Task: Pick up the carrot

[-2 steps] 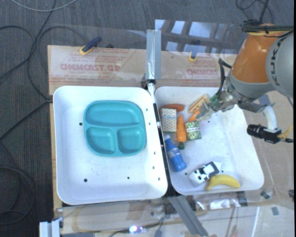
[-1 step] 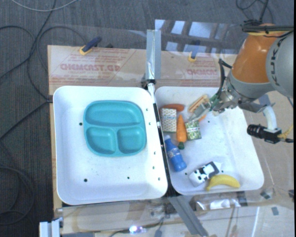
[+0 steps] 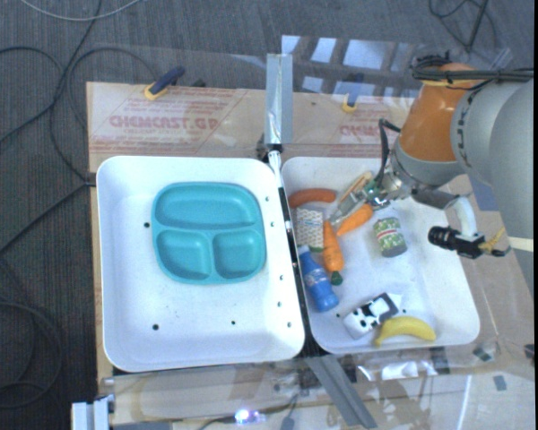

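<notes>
While the gripper [image 3: 366, 197] hangs low in the right bin [image 3: 448, 267] | carrot [image 3: 353, 219] lies just below it, beside the can [image 3: 389, 236] | jaws: cannot tell apart or together | long axis slants, one end toward upper right, other toward lower left | best bet: straddle mid-length, close across the axis, lift straight.
</notes>
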